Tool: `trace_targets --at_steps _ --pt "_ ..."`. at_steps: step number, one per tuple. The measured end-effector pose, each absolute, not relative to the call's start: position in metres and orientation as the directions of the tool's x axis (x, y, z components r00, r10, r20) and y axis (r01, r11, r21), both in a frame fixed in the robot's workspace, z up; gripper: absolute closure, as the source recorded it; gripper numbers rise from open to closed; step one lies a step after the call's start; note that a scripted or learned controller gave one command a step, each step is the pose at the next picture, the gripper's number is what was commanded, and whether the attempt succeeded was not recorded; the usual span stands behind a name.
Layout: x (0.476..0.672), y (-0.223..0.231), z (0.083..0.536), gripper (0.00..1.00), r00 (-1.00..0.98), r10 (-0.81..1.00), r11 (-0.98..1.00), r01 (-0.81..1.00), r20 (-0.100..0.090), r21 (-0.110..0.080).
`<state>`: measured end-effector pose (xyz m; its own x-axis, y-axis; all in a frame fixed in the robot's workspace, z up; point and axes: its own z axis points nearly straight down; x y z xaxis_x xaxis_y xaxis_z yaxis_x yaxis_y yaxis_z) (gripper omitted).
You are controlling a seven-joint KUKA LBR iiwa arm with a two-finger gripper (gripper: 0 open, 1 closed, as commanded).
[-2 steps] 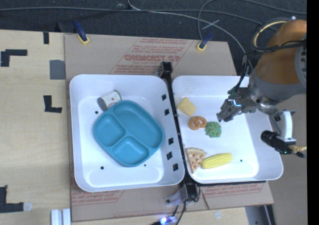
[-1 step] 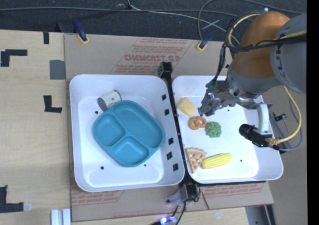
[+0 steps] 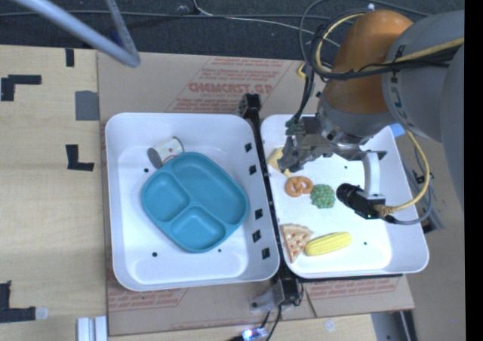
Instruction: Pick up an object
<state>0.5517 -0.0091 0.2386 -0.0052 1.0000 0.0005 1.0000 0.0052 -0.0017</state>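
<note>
Cardboard-backed right bin [image 3: 407, 253]: gripper [image 3: 290, 160], finger state unclear, near its left wall.

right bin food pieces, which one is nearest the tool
The orange pretzel, just below the tool. The green broccoli sits farther right, and the corn cob and waffle-patterned wedge lie near the bin's front.

The divided plastic plate [image 3: 195, 202] was blue. The two shallow bins [image 3: 124, 256] were white. The corn cob [image 3: 327, 243] was yellow, the little broccoli piece [image 3: 323, 196] green, and the round pretzel [image 3: 298, 186] orange-brown. The cardboard surface [image 3: 219, 83] was brown with red letters.
</note>
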Motion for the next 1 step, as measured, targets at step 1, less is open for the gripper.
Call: trace_targets --at_steps 1 --pt "0.5650 0.0483 0.2286 1.00 -0.006 1.000 0.006 1.000 0.000 -0.002"
